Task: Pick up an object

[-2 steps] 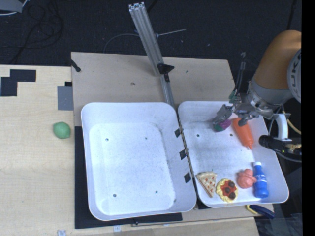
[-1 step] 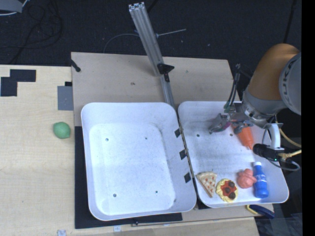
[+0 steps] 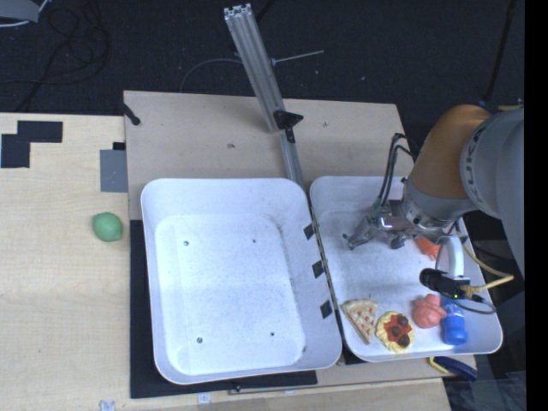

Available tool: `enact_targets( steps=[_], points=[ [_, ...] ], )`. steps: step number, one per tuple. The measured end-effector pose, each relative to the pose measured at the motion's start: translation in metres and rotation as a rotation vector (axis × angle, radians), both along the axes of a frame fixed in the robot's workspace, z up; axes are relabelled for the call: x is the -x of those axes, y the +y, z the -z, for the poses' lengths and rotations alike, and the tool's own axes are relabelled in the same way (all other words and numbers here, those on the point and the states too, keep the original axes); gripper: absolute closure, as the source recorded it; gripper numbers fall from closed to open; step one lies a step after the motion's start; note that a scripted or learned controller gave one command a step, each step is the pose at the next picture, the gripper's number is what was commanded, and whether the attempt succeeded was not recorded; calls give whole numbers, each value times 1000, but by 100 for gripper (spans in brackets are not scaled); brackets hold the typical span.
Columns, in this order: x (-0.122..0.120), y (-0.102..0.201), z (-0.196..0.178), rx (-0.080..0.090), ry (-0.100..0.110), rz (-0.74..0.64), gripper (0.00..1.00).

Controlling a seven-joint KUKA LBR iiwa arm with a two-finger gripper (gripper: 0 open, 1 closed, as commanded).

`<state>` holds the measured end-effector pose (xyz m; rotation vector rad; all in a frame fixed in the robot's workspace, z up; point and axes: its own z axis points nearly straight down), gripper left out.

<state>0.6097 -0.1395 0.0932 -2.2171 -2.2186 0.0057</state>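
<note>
The pale wooden worktop (image 3: 60, 289) carries two white bins over a dark floor strewn with cables (image 3: 51, 24). The hand (image 3: 364, 234) hangs over the right bin (image 3: 360, 199), grip unclear to me; a pizza slice (image 3: 361, 318) lies near its front rim.

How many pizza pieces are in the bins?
2. A pizza slice lies near the front of the right bin, and a small round pizza sits just to its right. The arm covers part of that bin, so more could be hidden.
</note>
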Motion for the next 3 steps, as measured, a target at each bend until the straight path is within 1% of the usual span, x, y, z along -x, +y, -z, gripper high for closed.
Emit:
enact_targets(
  steps=[1, 2, 3],
  points=[
    [0, 0, 2, 1, -6, 1, 0],
    [0, -1, -9, 1, -6, 3, 100],
    [0, -2, -50, 2, -9, 2, 100]
  ],
)
